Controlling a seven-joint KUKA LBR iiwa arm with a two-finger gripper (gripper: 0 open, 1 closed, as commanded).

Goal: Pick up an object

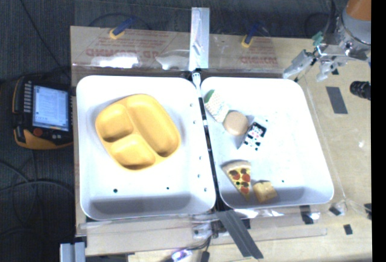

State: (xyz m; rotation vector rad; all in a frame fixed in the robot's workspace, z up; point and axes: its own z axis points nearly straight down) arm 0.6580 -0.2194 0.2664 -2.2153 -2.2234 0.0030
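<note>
The right bin (301, 152) holds several small items: a white and green packet (213, 104), a tan round bun (235, 123), a black and white patterned piece (256, 134), a pizza slice toy (239, 177) and a tan bread chunk (265, 192). In the left bin (90, 188) lies a yellow divided plate (137, 130). My gripper (308, 70) hangs above the bench just beyond the right bin's far right corner, apart from every item. It is open with nothing between its fingers.
A handheld pendant with a lit screen (45, 111) lies left of the bins. A clear plastic sheet with clips (181, 46) stands behind both bins. A raised divider (205, 134) separates the two bins. Dark tape marks (336, 99) sit on the bench at right.
</note>
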